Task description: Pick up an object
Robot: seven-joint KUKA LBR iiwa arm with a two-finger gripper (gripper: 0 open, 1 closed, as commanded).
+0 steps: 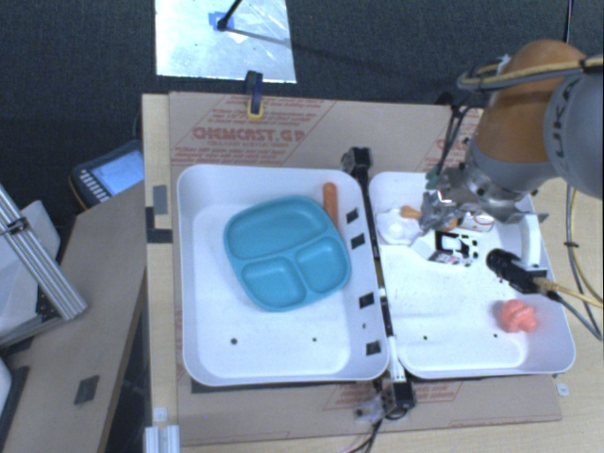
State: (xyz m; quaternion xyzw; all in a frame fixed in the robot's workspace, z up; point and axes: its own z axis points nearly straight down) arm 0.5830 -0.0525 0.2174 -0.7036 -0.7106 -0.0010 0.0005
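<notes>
Camera view shows the gripper lowered into the upper left part of the right bin, close to the divider between the two bins. Whether anything is gripped cannot be told, since the tip is hidden among small clutter. Just beside the tip, at about nine o'clock, a small white and orange object is seen; at about four o'clock a black and white piece lies near. A pink object rests well apart at five o'clock, toward the bin's right wall. In the left bin a blue divided plate is set, with an orange stick at its upper edge.

The step in hand is judged to be the reach and descent onto a pick. Next, a closing on one object and a straight lift would be called for. Room is tight at the divider and the bin's top wall; open floor is left toward six o'clock.
</notes>
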